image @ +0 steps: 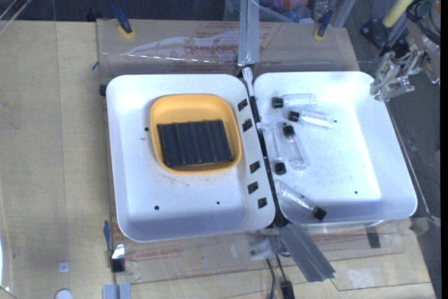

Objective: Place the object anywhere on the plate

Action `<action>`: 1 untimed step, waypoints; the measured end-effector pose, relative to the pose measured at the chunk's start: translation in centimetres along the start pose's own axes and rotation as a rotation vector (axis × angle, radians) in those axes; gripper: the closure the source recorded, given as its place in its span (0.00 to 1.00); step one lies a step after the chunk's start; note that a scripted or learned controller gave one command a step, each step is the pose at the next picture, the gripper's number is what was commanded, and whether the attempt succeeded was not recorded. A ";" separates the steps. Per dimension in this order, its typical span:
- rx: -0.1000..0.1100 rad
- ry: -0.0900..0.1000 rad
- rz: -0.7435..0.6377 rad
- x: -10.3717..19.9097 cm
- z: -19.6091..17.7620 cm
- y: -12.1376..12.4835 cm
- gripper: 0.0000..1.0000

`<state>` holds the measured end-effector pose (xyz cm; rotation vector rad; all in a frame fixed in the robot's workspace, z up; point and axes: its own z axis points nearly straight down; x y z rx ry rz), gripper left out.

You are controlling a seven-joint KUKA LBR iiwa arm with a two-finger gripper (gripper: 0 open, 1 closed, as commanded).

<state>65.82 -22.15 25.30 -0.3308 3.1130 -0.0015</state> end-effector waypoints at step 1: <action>-0.001 0.000 -0.263 -1.1 -0.6 -0.2 1.00</action>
